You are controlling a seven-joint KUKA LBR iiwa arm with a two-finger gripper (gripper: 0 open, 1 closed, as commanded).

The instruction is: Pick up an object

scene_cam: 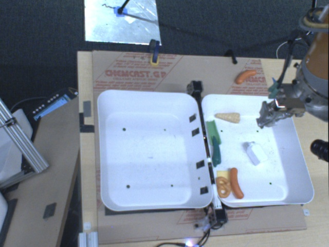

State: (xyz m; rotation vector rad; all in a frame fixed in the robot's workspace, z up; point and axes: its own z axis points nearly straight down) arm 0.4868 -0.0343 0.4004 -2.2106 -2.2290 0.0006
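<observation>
Gripper (267,118) at the end of the grey arm hangs over the upper right part of the right bin (298,161), reaching in from the right side of the camera view. Whether it is apart or together cannot be told from this slanted overhead view, and nothing can be seen held in it. Every candidate object lies apart from it in the bin. Nearest, just to its left, is a pale cone-shaped piece (227,117). Below it and slightly left rests a small white block (252,153). Further left, along the bin's inner wall, lies a long green object (214,141). Well below and to the left, near the bin's front corner, an orange sausage-shaped toy (236,182) lies touching a yellow pretzel-like piece (223,184). Another orange sausage-shaped toy (245,76) sits on the bench (133,73) above the gripper, outside the bin. The left bin (149,148) lies well to the gripper's left. As a judgement, the pick has not yet happened: choosing a target, lowering onto it, closing and lifting all appear to remain.
</observation>
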